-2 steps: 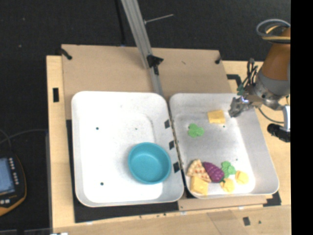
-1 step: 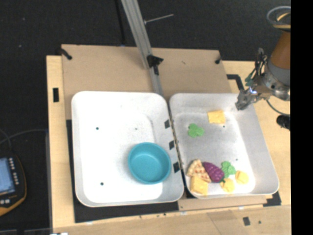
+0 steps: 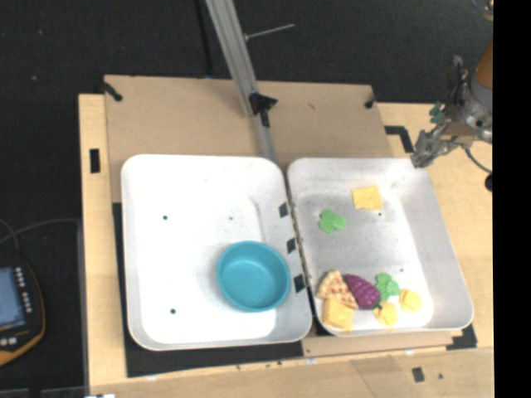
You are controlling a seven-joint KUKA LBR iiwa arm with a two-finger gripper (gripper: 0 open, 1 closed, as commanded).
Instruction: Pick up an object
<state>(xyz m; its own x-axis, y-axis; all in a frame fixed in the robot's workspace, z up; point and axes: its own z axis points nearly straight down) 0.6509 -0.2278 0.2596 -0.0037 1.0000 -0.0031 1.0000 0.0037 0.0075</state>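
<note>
Hand [image 3: 425, 149] sits at the upper right of the frame, just off the top-right corner of the right bin [image 3: 431, 222], apparently above the surface rather than over any object. Can't tell how far it's open from this angle; nothing visible between its tips, so I'd call it empty.

Candidates all lie in the right bin: yellow square piece [image 3: 367, 197] near the top, green piece [image 3: 332, 220] left of it, and a tight cluster at the lower edge of waffle-like piece [image 3: 333, 285], purple piece [image 3: 362, 289], green bit [image 3: 387, 285] and yellow bits [image 3: 397, 307]. Blue bowl [image 3: 250, 275] sits in the left bin [image 3: 166, 189], lower right part.

Risks as I see them:
- Cluster items touch each other; a grab there likely pinches two or knocks them apart.
- Yellow square looks flat, so the tips may skid over it.
- Cluster sits against the bin wall, so there's collision risk.
</note>
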